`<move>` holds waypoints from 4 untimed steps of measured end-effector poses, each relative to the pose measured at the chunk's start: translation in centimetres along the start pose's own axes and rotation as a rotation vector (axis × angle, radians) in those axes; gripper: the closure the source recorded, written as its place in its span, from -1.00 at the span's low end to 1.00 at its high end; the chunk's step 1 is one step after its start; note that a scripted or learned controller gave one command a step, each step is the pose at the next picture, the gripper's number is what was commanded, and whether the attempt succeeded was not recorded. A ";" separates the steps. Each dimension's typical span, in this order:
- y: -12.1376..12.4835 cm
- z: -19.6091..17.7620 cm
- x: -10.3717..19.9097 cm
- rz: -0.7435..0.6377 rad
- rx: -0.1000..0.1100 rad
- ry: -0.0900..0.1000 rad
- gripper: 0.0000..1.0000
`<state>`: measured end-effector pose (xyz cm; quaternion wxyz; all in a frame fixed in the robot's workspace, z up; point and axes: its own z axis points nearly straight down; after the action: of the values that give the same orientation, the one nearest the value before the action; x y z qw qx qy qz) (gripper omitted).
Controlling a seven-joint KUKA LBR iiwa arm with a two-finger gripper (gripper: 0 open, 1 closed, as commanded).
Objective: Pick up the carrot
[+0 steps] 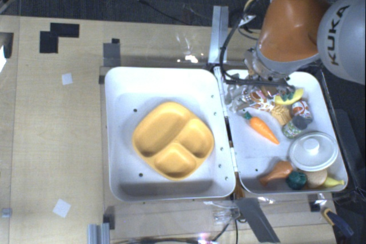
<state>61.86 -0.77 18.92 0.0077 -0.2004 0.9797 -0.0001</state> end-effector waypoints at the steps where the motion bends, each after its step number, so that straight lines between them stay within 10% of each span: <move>1: -7.1 0.2 -2.7 0.308 0.002 0.003 1.00; 2: -7.0 0.2 -2.7 0.307 0.002 0.003 -1.00; 3: -4.2 0.2 4.6 0.353 0.001 0.006 -1.00; 4: -5.7 9.6 9.0 0.263 0.002 0.004 -1.00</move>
<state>56.01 -9.55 9.22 0.0058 -0.0702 0.9975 -0.0004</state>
